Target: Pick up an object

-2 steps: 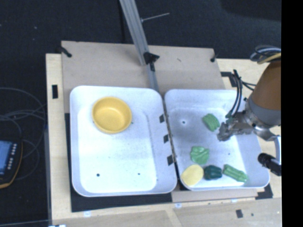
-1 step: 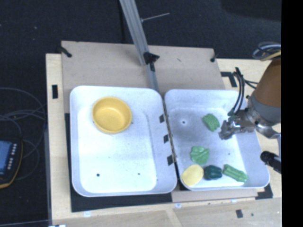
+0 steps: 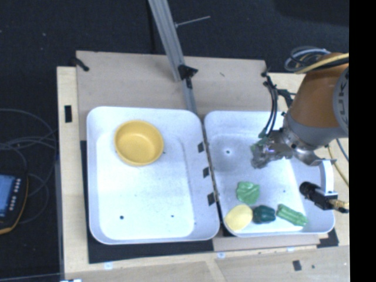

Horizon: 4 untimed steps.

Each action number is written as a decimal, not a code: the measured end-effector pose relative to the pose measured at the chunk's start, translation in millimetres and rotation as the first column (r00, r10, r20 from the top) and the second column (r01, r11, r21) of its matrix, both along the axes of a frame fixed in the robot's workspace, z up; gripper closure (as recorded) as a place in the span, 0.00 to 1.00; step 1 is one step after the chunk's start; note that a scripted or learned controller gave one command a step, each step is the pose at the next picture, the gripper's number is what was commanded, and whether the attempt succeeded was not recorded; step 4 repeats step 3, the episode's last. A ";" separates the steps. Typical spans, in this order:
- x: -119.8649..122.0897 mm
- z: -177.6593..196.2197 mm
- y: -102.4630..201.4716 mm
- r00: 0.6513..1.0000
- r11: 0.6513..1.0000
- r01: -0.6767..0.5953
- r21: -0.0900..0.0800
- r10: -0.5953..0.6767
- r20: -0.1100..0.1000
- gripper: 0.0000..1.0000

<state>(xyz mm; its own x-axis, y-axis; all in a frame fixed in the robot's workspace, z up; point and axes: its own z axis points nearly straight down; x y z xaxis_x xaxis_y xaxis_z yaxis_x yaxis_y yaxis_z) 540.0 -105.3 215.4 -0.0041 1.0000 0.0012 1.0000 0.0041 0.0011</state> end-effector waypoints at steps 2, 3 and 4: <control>4.4 23.8 109.0 1.000 1.000 -0.001 0.000 0.001 0.000 1.00; 13.5 32.7 163.3 1.000 1.000 -0.001 0.000 0.001 0.000 1.00; 13.5 32.7 163.3 1.000 1.000 -0.001 0.000 0.001 0.000 1.00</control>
